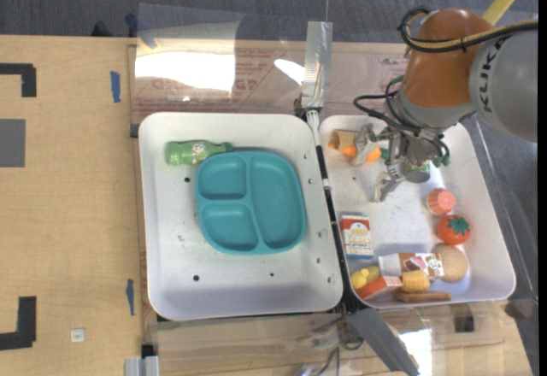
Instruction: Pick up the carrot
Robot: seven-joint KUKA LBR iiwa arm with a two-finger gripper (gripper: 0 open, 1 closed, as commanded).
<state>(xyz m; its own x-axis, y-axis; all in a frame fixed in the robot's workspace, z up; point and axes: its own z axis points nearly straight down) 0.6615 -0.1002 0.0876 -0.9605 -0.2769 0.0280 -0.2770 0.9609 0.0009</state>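
Near edge of right bin (500, 276): cluster of toy food along the front wall — yellow pieces (369, 279), corn (414, 282), a small bottle (417, 263) lying on its side, a bun (451, 264). Just behind these, a small carton (356, 235) beside the bin's left wall. A tomato (453, 229) sits toward the right wall, with a pink-red cup (441, 201) just behind it.

Left bin (158, 220): teal plate (250, 201) with three compartments, about centred. A green bottle (195, 151) lies on its side at the plate's far left corner, touching or nearly touching its rim.

Far part of right bin: gripper (389, 182) points down over the bin floor, fingers appear slightly spread, nothing between them. Carrot (357, 149) lies in the far left corner of the right bin, just left of the gripper's body, close to it; contact cannot be told. A green item (423, 166) shows on the gripper's right side, partly hidden.

Arm's orange band (440, 62) hangs above the bin's far edge.
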